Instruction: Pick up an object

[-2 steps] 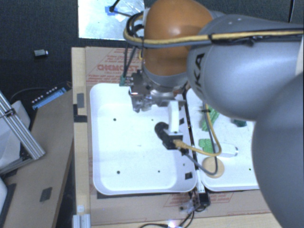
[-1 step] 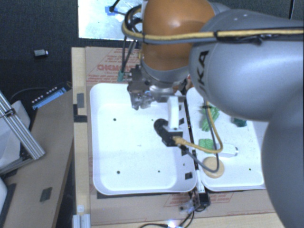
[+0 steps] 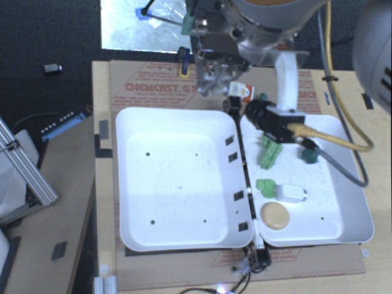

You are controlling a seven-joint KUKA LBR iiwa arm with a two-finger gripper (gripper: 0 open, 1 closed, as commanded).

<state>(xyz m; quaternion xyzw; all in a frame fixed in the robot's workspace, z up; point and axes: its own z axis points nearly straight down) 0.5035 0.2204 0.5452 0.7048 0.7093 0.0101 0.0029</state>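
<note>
Arm's wrist sits over the back edge of the right bin, gripper hanging near the divider between it and the left bin. Can't tell the jaw state: that end is dark and blurred against the bin wall and cardboard, and I see nothing between the jaws, so I'm not calling a grasp. Looks like the approach/pre-grasp step, nothing lifted yet. Candidates all lie in the right bin, nearer the camera than the jaws: a green ridged piece closest, just in front and slightly right; a dark teal chunk further right, near the yellow cable; a small green blob touching or just beside a white flat item; a tan round disc furthest off, near the front rim. A small red-and-white item sits right beside the jaws, can't ID it. Next move likely: shift the jaws forward over the green ridged piece, align across its narrow side, descend, close. Risk: blob and white item are too close together for a clean single pick.
</note>
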